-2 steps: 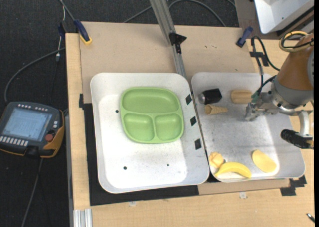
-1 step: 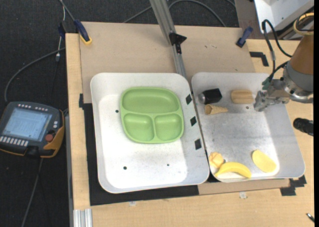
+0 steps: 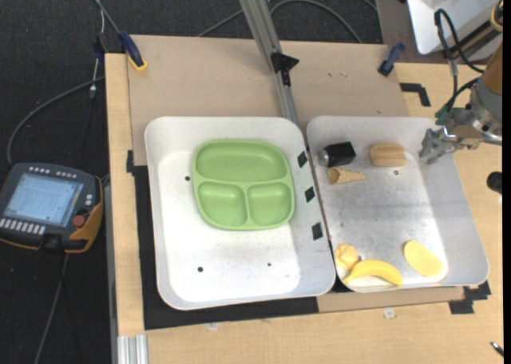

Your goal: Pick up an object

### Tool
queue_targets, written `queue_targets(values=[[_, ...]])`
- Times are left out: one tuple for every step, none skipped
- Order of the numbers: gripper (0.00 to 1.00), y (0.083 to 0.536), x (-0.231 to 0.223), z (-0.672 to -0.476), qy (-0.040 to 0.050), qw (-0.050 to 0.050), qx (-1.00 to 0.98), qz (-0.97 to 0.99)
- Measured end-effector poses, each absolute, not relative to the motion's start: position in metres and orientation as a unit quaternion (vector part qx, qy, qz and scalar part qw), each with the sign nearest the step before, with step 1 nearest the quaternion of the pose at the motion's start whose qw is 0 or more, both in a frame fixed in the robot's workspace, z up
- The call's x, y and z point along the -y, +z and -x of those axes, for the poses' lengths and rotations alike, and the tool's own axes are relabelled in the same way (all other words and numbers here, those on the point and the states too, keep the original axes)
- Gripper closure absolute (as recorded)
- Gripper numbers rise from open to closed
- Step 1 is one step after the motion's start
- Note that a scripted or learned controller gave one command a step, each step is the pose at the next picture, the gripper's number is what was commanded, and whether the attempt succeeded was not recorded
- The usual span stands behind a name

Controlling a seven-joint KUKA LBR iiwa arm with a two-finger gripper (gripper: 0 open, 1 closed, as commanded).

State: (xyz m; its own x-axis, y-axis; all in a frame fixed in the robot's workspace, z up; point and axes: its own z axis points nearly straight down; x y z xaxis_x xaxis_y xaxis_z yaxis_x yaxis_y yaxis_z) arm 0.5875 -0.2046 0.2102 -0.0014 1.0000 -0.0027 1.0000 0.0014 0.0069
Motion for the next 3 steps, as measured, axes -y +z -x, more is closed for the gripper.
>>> queue_targets(values=[[1.00,0.276,0.208,-0.589,0.0022,0.005,-0.708,-0.707],[1.00,0.274,0.152,-0.582,0.0008,-0.001,-0.709,-0.705],[1.00,0.278,0.099,-0.584,0.0009,-0.001,-0.710,-0.705]])
